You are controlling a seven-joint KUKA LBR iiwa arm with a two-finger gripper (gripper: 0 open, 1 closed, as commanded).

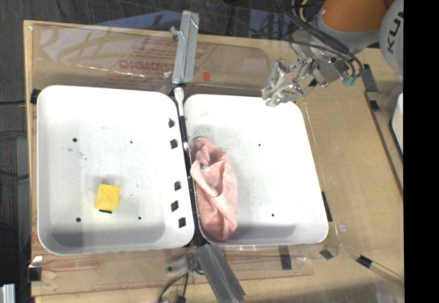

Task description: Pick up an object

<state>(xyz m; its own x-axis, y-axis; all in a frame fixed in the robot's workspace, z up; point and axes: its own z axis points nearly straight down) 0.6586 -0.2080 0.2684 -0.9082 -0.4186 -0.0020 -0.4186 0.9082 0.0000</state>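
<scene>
On the left, a small yellow block (108, 198) lay in the left bin (62, 106), down near the bin's 7 o'clock corner. Nothing else sat close to it. Next came the right bin (295, 158). A pink cloth (214, 188) lay in it, tight against its left wall. The cloth was long and thin, and its long way ran from 12 o'clock to 6 o'clock. The tool (282, 89) hung at the far right corner of that bin, up at 1 o'clock, with nothing in it. I could not tell if it was apart or together. From the tool, the cloth lay toward 7 o'clock and was the nearer thing. The block lay toward 8 o'clock, well apart, past the middle wall between the bins. I think the cloth would be the easier one to reach.
</scene>
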